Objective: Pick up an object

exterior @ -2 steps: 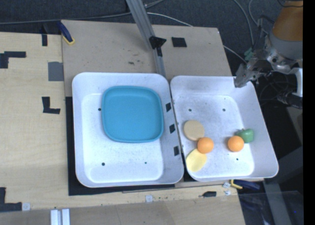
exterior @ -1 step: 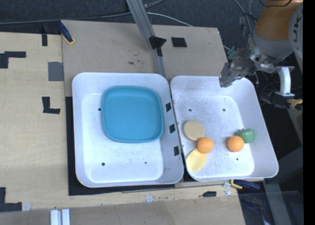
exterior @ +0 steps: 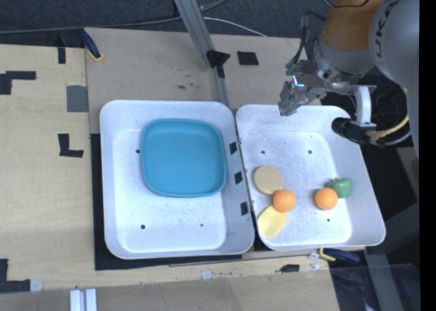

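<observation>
- Overhead, in the single camera view, two shallow white bins are seen side by side on the bench: the left bin (exterior: 122,235) and the right bin (exterior: 361,231).
- A blue square plate (exterior: 182,157) is laid flat in the left bin, toward its far side.
- Five small objects are gathered in the near half of the right bin.
- A tan round piece (exterior: 268,179) is placed nearest the dividing edge, with an orange ball (exterior: 284,201) just beside it on the near side.
- A yellow flat piece (exterior: 272,222) is found just below that ball, close to the bin's near left corner.
- A second orange ball (exterior: 326,198) is set further right, touching or almost touching a green item (exterior: 340,186).
- The gripper (exterior: 291,103) is held above the far left corner of the right bin, well apart from all five objects.
- Nothing is seen at its tips; whether the claw is open or closed cannot be told from this angle.
- The grey arm (exterior: 381,24) with its orange band is seen entering from the upper right.
</observation>
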Robot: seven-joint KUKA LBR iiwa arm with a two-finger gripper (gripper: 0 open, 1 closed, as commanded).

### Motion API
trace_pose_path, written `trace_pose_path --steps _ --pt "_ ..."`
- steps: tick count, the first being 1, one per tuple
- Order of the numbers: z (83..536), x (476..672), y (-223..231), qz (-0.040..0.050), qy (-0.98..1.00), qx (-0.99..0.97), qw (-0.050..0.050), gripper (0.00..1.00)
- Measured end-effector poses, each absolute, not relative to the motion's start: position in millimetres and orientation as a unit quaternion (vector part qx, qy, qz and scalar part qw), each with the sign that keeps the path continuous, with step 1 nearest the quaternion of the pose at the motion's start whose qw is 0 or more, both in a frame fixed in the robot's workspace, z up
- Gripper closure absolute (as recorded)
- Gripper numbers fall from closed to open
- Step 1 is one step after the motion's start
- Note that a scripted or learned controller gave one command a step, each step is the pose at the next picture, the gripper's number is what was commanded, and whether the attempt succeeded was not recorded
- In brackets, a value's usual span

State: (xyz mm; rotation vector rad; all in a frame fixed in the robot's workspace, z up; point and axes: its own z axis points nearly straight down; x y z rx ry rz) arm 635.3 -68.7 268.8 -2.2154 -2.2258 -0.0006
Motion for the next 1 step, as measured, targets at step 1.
trace_pose_path --steps 1 --pt "270.2 636.3 -18.1 -0.0002 -0.709 -0.706 0.001 1.0"
